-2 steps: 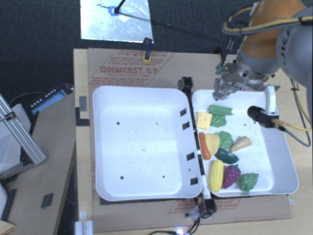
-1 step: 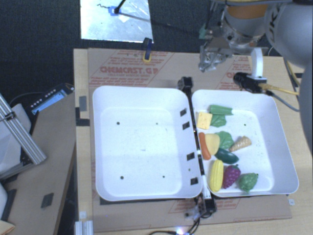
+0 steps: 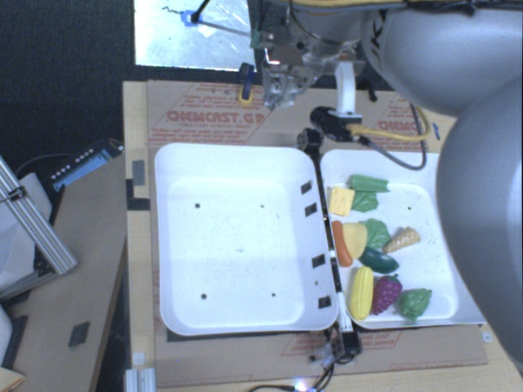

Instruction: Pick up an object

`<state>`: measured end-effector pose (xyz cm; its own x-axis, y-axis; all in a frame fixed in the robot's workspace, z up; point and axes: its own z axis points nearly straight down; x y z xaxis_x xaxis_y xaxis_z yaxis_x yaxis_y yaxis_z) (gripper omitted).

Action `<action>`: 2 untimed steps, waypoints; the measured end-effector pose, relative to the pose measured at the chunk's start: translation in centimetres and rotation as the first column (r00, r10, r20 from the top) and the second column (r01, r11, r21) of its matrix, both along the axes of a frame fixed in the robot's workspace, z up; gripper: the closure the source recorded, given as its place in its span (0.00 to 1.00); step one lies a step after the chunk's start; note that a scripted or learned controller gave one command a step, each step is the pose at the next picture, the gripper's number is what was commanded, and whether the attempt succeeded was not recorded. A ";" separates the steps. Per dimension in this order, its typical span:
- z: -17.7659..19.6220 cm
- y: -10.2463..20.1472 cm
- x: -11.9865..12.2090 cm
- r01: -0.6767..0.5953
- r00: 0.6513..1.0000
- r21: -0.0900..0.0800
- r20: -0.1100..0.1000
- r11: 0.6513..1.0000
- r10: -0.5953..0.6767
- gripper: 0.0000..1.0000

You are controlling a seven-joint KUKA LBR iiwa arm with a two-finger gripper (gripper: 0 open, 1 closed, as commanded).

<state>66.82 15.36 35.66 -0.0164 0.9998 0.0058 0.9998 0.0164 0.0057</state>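
My gripper (image 3: 282,91) hangs high over the bench behind the back edge of the left bin (image 3: 180,219), with nothing visible between its fingers. The right bin (image 3: 433,243) holds several toy foods: a green pea pod (image 3: 368,184), a yellow cheese block (image 3: 341,201), an orange carrot (image 3: 341,245), a yellow-orange fruit piece (image 3: 355,238), a green leafy piece (image 3: 377,232), a tan cone (image 3: 402,239), a dark green vegetable (image 3: 378,260), a yellow corn cob (image 3: 361,291), purple grapes (image 3: 386,293) and a green broccoli-like piece (image 3: 413,302).
The grey arm (image 3: 458,80) fills the upper right and overhangs the right bin's far side. A cardboard sheet (image 3: 204,117) lies under both bins. A metal frame (image 3: 33,227) stands at the left off the bench.
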 end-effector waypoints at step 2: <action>7.8 5.3 0.1 0.011 1.000 -0.004 0.000 1.000 -0.011 1.00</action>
